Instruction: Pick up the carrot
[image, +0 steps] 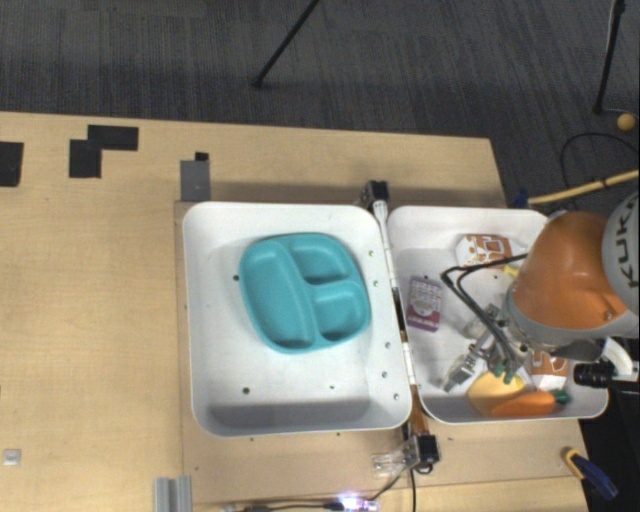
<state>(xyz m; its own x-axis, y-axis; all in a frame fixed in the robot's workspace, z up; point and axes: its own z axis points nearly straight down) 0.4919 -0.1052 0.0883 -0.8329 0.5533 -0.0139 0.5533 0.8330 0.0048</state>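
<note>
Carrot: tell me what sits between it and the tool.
Nothing visible lies between them. The tool hangs in the right bin, just left of the carrot at the near wall. A yellow item touches the carrot's left end, right below the tool, and may crowd the grasp.

A teal divided plate (303, 291) lies in the left white bin (215, 400) on the wooden tabletop (90, 330). In the right bin (440, 225), a purple packet (424, 303) rests near the dividing wall, a small orange-and-white packet (483, 248) toward the far side, and a yellow object (484, 386) at the near edge.
</note>
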